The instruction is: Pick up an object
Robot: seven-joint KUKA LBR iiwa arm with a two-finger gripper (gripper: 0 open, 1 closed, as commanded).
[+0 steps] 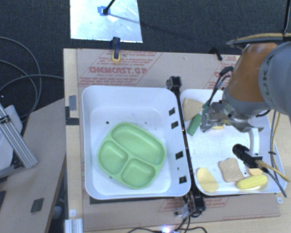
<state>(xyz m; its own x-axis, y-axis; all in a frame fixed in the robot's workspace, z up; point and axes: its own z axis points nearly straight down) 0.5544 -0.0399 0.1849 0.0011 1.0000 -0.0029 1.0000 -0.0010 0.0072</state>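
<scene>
left bin (94, 106): green tray (131, 154) fills middle | right bin (196, 152): centre floor bare (items crowd near edge)

Arm (274, 74): one unit, showing a smooth, rounded grey casing. An orange band (247, 69) is wrapping the housing above the wrist, broad and glossy, catching light along its upper edge. A grey metallic collar is sitting beneath the band. Thin black cables (218, 84) are running down the left side of the housing toward the end effector (211, 120). The end effector is appearing as a compact block of grey and dark metal parts; finer detail is staying too blurred to list.
</scene>
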